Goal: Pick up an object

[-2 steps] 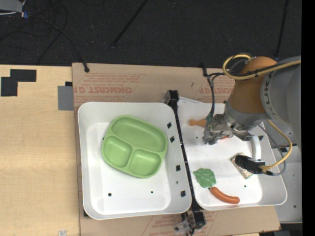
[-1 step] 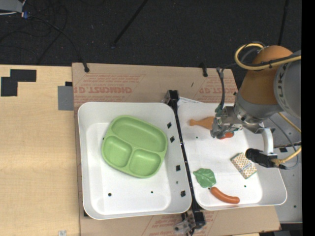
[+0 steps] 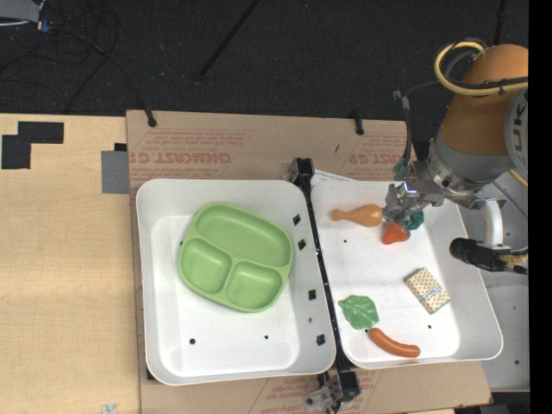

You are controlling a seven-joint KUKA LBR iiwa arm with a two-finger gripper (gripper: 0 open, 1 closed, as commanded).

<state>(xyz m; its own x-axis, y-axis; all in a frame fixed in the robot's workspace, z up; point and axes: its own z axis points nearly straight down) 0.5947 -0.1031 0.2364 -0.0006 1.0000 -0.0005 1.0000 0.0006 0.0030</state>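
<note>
While it hung low over the right bin's [image 3: 483, 335] far edge, the hand [image 3: 402, 210] touched a red strawberry [image 3: 395, 234] — beside a chicken drumstick [image 3: 360, 216] — though whether its grip was open or closed couldn't be told.

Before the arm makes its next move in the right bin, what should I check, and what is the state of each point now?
1. Gripper is above the right bin: ok.
2. Red toy lies right under the gripper: ok.
3. Red toy is held: cannot tell.
4. Chicken drumstick lies apart from the red toy, to its left in the picture: ok.
5. Small patterned box, green leaf and sausage lie well away from the gripper: ok.
6. Green divided plate is in the left bin: ok.
</note>
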